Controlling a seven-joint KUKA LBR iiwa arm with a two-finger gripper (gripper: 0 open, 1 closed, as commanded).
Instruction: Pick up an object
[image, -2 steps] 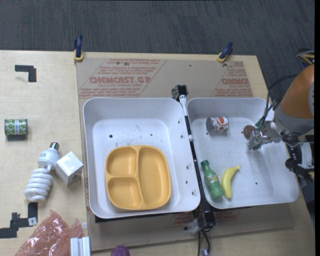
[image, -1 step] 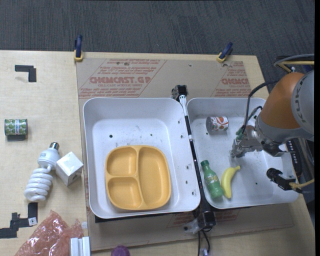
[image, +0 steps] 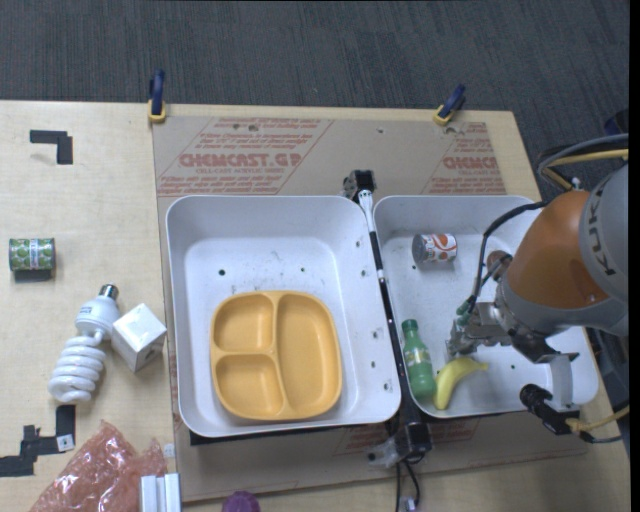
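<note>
A grey arm with an orange band reaches in from the right over the right-hand white bin, its tool lowered just above the stem end of a yellow banana near the bin's front wall. The tool's dark tip sits right at the banana's upper end, seemingly touching it; how wide the tool stands cannot be made out from this angle, and nothing is plainly gripped.

Just left of the banana, a green bottle lies along the bin's left wall, the two nearly touching at the lower end. A small can with a red and white label lies on its side toward the back of the same bin, well apart from the tool.

In the left-hand white bin, a yellow divided tray rests flat toward the front.

On the table to the left of the bins lie a green can, a spiral light bulb and a small white box, the bulb and box side by side. A pink mesh bag shows at the lower left corner.
</note>
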